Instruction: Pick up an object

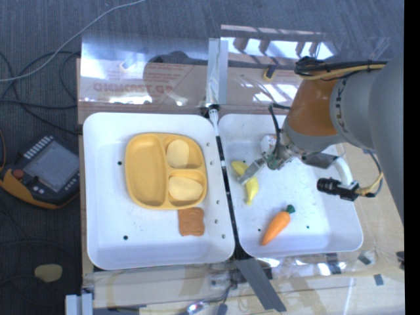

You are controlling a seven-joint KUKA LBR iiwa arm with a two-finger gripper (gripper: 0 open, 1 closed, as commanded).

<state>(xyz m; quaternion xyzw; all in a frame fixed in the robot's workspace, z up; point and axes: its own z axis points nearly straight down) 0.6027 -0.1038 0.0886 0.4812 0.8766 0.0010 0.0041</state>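
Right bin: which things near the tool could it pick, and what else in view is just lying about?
Candidates, right bin:
- yellow pieces, by the tool
- carrot, nearer the front wall

Lying about:
- yellow divided tray, left bin
- brown piece beside the tray
- handheld controller on the floor

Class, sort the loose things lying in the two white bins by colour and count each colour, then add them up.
Yellow: 3, a divided tray and two small pieces
Orange: 1, a toy carrot
Brown: 1, a toast-like slab
Total: 5
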